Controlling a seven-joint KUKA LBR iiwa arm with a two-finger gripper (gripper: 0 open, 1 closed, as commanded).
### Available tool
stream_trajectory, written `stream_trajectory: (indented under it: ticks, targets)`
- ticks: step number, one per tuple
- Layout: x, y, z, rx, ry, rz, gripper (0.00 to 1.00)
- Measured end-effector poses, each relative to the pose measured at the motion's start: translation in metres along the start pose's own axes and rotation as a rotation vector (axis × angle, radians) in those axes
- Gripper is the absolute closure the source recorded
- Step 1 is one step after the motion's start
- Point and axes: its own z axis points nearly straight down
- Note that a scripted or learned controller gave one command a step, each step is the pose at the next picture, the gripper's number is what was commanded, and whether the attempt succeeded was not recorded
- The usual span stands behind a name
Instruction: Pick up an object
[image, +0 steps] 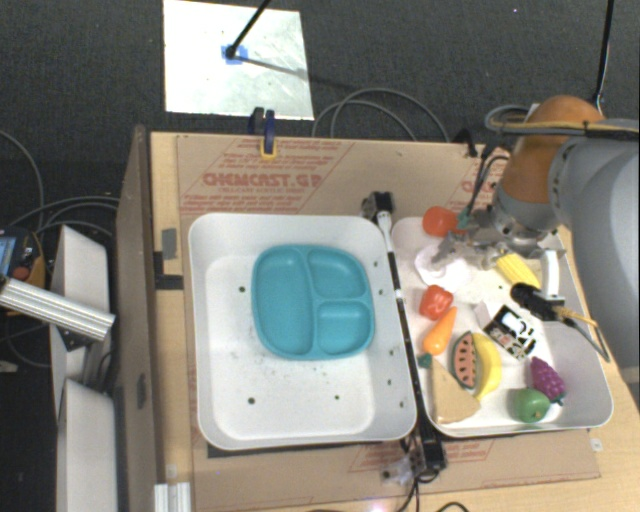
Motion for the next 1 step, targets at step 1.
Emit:
stream_trajectory:
  ticks: [1]
  targets:
    - [0.0358,0.0035,-0.0275,-0.017,-0.002,-0.006,0.0]
